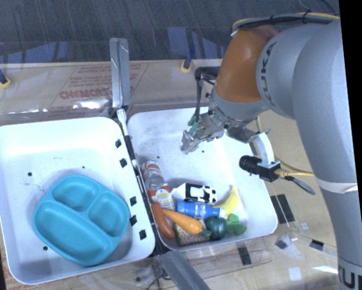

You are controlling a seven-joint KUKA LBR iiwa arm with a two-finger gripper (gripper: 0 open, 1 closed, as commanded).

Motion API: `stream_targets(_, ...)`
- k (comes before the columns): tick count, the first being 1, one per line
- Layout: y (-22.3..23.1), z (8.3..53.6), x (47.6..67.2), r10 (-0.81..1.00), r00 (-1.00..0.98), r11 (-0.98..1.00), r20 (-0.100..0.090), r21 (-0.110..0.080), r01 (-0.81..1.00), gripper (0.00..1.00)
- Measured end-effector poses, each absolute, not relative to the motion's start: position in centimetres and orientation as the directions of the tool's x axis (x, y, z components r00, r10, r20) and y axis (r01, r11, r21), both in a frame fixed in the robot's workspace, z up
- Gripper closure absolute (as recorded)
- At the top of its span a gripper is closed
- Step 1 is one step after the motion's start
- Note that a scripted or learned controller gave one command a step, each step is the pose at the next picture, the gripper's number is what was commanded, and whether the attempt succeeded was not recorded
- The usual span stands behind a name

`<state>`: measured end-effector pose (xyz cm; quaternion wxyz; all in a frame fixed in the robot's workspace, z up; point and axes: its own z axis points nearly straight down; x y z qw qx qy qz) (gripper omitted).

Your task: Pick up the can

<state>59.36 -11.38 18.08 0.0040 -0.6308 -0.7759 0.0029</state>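
Above the right bin — arm bent leftward, claw hanging, its grip unclear — can well below.

Blue divided plate lies in left bin.

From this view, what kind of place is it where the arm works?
Probably a robotics lab set up for picking trials. Two shallow white bins sit side by side: the left bin holds a blue divided plate, the right bin a pile of toy food, and the grey arm's tool hangs above it.
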Motion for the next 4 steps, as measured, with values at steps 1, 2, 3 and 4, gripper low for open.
stream_targets(1, -5.9, 26.5, 59.8, 0.887, -0.461, 0.461, 0.001, -0.004, 0.887, 1.00)
stream_targets(2, -5.9, 27.2, 60.0, 0.886, -0.464, 0.464, 0.003, -0.010, 0.886, 1.00)
stream_targets(3, -10.0, 16.4, 55.9, 0.970, -0.243, 0.243, 0.003, -0.010, 0.970, 1.00)
stream_targets(4, -15.1, 20.3, 56.7, 0.964, 0.264, -0.264, -0.002, -0.008, 0.964, 1.00)
